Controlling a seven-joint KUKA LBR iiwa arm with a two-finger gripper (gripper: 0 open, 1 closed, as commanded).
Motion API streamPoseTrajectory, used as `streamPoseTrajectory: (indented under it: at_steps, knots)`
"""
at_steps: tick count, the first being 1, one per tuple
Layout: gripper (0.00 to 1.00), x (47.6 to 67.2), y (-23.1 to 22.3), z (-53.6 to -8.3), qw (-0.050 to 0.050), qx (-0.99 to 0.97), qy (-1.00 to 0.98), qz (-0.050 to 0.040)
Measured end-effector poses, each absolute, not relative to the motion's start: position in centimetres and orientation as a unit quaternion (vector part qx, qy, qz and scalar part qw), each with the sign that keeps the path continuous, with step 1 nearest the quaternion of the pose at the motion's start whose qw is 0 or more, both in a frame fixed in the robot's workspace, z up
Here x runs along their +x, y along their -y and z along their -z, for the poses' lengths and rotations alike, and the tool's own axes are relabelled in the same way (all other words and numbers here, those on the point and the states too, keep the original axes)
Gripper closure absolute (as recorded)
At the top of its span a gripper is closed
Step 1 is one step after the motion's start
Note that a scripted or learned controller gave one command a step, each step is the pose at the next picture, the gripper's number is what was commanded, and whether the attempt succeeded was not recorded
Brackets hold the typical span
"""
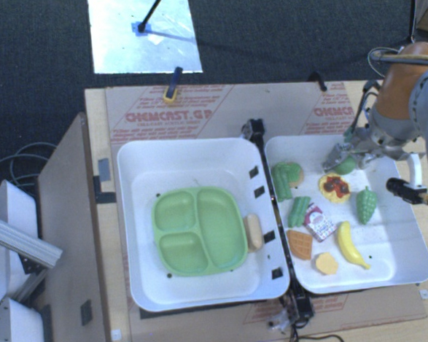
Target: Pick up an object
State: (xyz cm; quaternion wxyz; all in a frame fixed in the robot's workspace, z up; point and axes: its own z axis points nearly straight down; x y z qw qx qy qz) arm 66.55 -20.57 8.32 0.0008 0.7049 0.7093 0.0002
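Your end effector [342, 157] hung low over the right bin [418, 262], touching a green item [347, 165] beside the pizza slice [334, 187]. You couldn't tell its state. The banana [349, 245] lay nearer the front.

**Gripper low over right bin's far edge**

The gripper [342, 159] is seen at two o'clock, just above a pale green item [347, 165] in the right bin [410, 262]. A pizza toy [334, 187], green cone [366, 205], banana [350, 245], orange slice [326, 264] and other toys are scattered below it. A green divided plate [199, 230] is set in the left bin [140, 208], with a tan roll [254, 231] just beside its three o'clock rim.
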Motion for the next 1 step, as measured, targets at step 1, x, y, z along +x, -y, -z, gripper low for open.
streamPoseTrajectory:
  at_steps: [1]
  knots:
    - [1.0,66.7,20.64,-9.75,0.004,0.704,-0.71,-0.001]
